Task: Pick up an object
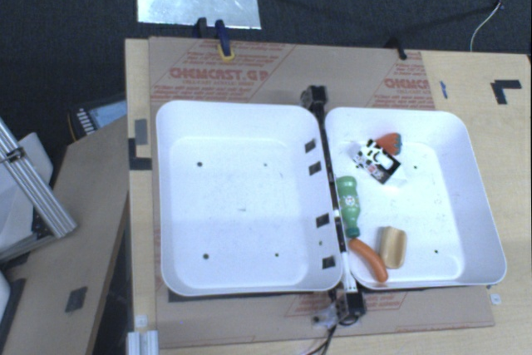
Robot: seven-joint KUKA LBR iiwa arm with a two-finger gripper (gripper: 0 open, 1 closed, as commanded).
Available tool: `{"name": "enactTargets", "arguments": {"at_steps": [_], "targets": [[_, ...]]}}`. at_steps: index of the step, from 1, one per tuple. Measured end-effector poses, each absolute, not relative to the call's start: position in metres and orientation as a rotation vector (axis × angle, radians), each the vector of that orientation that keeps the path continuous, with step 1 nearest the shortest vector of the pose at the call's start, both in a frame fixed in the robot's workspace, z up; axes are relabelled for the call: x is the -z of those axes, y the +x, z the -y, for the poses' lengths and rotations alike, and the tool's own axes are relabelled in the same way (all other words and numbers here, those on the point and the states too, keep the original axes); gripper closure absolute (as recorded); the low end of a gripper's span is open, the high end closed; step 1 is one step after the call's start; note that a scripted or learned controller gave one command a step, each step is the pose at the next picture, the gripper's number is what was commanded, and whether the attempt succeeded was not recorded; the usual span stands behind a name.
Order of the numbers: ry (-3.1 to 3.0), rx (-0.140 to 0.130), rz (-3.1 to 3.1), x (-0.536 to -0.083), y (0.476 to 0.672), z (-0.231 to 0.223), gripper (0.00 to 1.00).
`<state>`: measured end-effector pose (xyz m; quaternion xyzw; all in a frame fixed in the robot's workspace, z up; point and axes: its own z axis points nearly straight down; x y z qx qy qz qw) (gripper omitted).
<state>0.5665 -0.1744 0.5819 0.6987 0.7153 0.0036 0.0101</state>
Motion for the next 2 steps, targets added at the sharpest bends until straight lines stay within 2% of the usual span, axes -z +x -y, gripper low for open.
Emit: {"name": "enactTargets", "arguments": {"at_steps": [2], "targets": [[2.166,-0.015,-2.237,-0.605,0.567,0.174,1.00]]}}
